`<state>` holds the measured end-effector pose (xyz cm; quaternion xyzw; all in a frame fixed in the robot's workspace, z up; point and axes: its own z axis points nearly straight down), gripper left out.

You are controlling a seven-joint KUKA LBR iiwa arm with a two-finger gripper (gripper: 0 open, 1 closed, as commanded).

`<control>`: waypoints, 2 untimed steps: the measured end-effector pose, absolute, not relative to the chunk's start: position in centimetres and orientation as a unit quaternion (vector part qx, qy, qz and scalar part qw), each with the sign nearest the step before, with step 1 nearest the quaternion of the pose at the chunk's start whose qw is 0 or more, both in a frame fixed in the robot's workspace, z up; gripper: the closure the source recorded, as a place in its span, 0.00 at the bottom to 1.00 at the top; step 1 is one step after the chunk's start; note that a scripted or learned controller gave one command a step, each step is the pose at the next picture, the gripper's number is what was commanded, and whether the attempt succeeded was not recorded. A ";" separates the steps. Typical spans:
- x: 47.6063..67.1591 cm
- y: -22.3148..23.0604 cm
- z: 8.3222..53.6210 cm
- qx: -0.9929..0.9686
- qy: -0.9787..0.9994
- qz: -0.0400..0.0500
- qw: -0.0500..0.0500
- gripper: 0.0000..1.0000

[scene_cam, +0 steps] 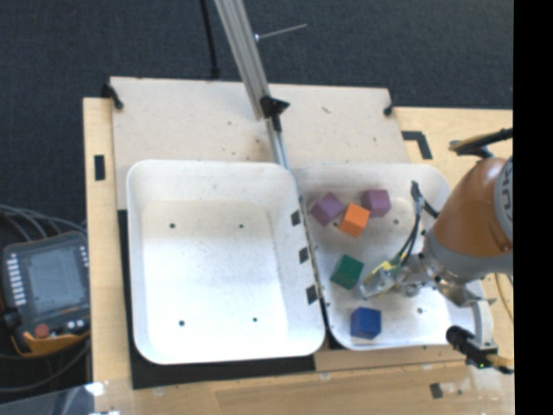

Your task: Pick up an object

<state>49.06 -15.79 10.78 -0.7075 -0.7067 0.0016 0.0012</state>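
Note:
The right bin holds several small cubes. Two purple cubes and an orange cube lie toward its far side. A green cube sits mid-bin and a blue cube lies near the front rim. My gripper is low inside this bin, just right of the green cube and above the blue one in the view. The grey wrist and orange band rise behind it to the right and hide part of the bin's right side.
The left bin lies alongside, sharing a rim with clips down the middle. A slanted metal pole rises from behind the bins. A teach pendant rests off the bench at the left.

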 end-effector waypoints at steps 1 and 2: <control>49.3 -15.8 12.2 -0.709 -0.705 -0.001 -0.002 1.00; 49.6 -16.1 18.6 -0.706 -0.708 -0.002 -0.004 1.00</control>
